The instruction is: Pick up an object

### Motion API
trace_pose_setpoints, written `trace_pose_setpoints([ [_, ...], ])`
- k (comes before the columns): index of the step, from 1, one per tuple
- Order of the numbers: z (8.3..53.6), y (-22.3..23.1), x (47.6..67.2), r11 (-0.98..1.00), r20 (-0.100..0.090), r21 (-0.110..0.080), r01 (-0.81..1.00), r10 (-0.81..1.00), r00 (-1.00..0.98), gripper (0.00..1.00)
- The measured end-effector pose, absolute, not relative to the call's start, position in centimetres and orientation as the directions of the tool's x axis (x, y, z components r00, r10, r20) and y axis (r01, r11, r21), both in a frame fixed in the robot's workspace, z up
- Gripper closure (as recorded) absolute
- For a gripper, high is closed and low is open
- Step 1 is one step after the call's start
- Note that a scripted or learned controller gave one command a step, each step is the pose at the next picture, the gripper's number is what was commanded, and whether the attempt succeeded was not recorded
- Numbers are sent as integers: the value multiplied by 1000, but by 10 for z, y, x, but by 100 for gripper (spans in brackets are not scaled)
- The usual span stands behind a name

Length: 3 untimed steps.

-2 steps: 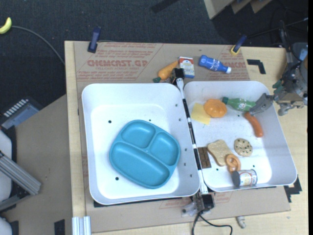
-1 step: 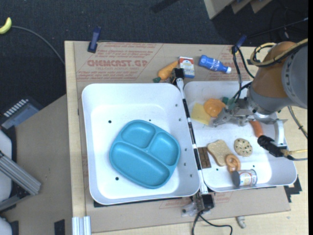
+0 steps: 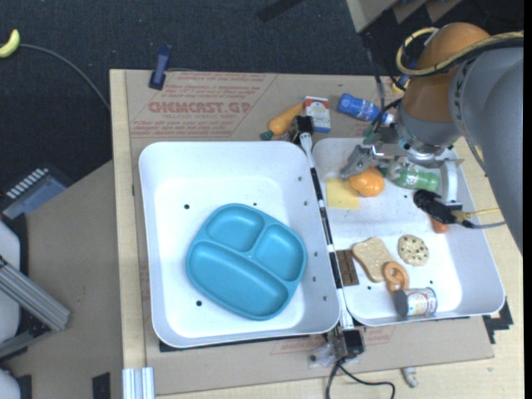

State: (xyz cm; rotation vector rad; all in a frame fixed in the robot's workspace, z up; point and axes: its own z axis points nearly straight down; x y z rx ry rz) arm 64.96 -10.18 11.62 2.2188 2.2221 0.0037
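From my seat I see a tan bench (image 3: 208, 115) with red print near its far edge, standing on dark carpet. Two white bins sit side by side on it. The left bin (image 3: 166, 181) carries a blue divided plate (image 3: 245, 260), its long axis running from the bin's near left toward the far right, with bare white floor along the far and left walls. The right bin (image 3: 474, 264) is crowded: a yellow cheese slice (image 3: 339, 194) at the dividing wall, a bread slice (image 3: 371, 257), a round cracker (image 3: 412, 249), a pretzel (image 3: 395, 275) and a small can (image 3: 418, 302) lying on its side by the near rim. The gripper (image 3: 366, 158) hangs over that bin's far left corner, right at an orange fruit (image 3: 369, 183); I cannot tell its closure. Behind the bins lie a carrot (image 3: 284, 120), a small carton (image 3: 317, 113) and a blue bottle (image 3: 359, 106).
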Motion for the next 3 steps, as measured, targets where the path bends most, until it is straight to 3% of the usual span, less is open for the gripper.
trace_pose_setpoints([
  [1, 84, -106, 653, 1, 1, -3, 1000, 1000, -1, 0],
  [2, 95, -106, 653, 2, -1, 0, 1000, 1000, -2, 100],
  [3, 186, -46, 636, 2, 1, 3, 1000, 1000, -2, 100],
])
